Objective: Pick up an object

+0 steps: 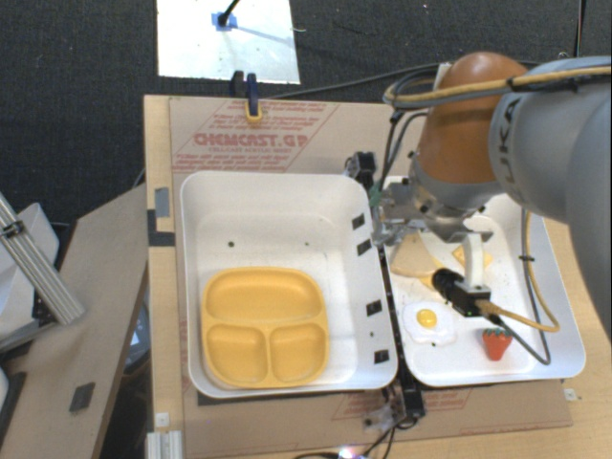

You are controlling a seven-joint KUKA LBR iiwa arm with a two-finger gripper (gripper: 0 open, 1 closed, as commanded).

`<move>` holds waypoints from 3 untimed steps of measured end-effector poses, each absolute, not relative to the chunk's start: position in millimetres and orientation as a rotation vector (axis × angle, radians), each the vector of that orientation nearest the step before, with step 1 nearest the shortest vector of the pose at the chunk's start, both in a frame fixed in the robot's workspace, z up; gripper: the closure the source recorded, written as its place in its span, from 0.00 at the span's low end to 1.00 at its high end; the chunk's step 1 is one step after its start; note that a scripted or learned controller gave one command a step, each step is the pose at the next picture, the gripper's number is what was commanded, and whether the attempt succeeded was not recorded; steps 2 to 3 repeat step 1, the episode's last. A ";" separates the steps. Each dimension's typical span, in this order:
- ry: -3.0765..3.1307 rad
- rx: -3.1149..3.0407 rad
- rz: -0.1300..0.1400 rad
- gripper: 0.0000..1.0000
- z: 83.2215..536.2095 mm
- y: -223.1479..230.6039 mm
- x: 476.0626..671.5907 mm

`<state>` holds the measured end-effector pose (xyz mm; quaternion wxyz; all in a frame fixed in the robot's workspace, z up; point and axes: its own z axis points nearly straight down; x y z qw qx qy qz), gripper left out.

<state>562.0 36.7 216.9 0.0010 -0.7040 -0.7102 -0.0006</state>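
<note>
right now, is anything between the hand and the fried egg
Nothing visible does. The fried egg lies uncovered in the right bin near the hand; the tan slice and strawberry lie apart from it.

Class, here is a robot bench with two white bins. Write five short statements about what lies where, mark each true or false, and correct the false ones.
1. The yellow divided tray lies in the bin on the view's left. True.
2. The strawberry lies next to the tray in that same bin. False: it lies in the bin on the view's right, near its front edge.
3. The fried egg lies in the right-hand bin. True.
4. The arm reaches over the left-hand bin. False: it hangs over the right-hand bin.
5. The tray has three compartments. True.
</note>
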 end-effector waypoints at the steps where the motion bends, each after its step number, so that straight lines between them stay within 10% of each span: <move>1: -2.230 -2.209 0.000 1.00 209.8 80.9 539.6; 3: -2.230 -2.209 0.000 1.00 209.8 80.9 539.6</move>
